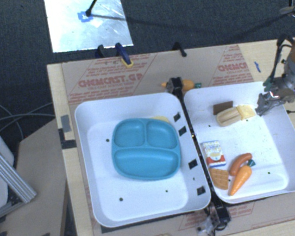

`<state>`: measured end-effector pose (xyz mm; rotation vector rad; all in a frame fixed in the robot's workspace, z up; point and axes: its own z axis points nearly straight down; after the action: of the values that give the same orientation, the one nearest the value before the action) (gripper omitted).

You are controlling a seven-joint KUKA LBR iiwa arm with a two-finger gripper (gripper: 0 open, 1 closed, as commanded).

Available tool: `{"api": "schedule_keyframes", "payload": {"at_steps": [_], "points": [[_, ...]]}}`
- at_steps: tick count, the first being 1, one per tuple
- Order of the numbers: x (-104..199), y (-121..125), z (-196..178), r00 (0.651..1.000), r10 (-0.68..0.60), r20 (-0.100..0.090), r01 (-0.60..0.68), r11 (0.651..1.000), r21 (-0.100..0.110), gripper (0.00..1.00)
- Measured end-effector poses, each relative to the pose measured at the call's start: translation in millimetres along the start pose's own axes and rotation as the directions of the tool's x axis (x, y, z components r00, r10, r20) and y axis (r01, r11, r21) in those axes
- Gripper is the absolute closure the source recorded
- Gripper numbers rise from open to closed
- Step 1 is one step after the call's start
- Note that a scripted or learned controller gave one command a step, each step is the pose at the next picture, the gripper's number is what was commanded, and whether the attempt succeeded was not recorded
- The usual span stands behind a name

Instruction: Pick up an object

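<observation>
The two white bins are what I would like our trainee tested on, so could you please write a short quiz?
1. True or false: the blue divided plate lies in the right bin.
2. Which lies closest to the claw? A) carrot B) bread roll C) small packet
3. Fill in: the sausage lies just above the ____.

Key: 1 false, it lies in the left bin; 2 B; 3 carrot.
</observation>
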<state>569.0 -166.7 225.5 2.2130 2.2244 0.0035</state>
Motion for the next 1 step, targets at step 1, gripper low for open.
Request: {"api": "schedule_keyframes", "payload": {"at_steps": [1], "points": [[46.2,19.3,-0.1,1.000,-0.004,-0.001,0.004,1.000,0.000,1.00]]}}
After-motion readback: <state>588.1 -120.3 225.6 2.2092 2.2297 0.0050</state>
